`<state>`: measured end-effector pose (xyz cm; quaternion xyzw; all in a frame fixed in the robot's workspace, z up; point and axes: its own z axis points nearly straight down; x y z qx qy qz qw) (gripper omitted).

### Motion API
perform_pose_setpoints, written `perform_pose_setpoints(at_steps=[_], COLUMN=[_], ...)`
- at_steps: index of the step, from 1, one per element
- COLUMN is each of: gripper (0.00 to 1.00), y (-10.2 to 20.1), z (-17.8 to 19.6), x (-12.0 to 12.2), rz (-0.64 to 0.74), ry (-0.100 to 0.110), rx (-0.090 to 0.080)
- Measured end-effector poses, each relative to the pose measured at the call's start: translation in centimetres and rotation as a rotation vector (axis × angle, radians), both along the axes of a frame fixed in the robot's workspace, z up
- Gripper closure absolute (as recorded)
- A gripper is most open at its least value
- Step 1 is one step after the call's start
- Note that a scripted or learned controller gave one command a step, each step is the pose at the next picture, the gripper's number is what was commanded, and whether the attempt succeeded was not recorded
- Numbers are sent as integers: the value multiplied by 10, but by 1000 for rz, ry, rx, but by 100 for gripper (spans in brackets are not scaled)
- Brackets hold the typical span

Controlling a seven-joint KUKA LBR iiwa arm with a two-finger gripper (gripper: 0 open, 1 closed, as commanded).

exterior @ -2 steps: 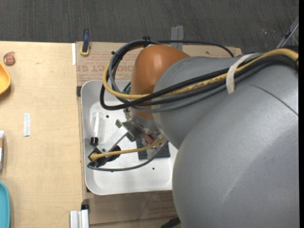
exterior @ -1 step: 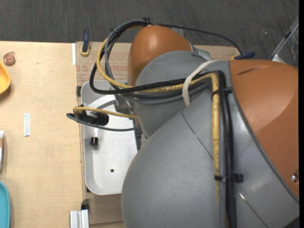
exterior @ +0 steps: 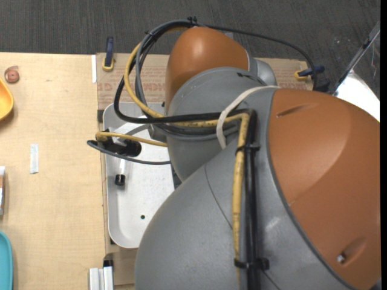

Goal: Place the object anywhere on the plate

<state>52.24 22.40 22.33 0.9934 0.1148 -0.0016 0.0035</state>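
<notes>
The big grey arm with orange bands (exterior: 266, 180) covers most of the shallow white plastic bin (exterior: 130, 222). Black and yellow cables (exterior: 136, 95) loop over the bin's far end. A small black object (exterior: 120, 179) lies on the bin floor near its left wall. The gripper's state cannot be told.
</notes>
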Motion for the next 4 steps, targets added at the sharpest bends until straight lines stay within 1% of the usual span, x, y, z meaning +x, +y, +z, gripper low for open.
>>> perform_pose_setpoints(at_steps=[1, 2, 3, 4], gripper=[100, 100, 100, 100], y=[3, 2, 1, 3], z=[-133, -132, -133, -99], x=[-46, 4, 74, 127], rz=[-29, -32, 37, 161], ry=[2, 0, 0, 1], rx=[2, 3, 3, 5])
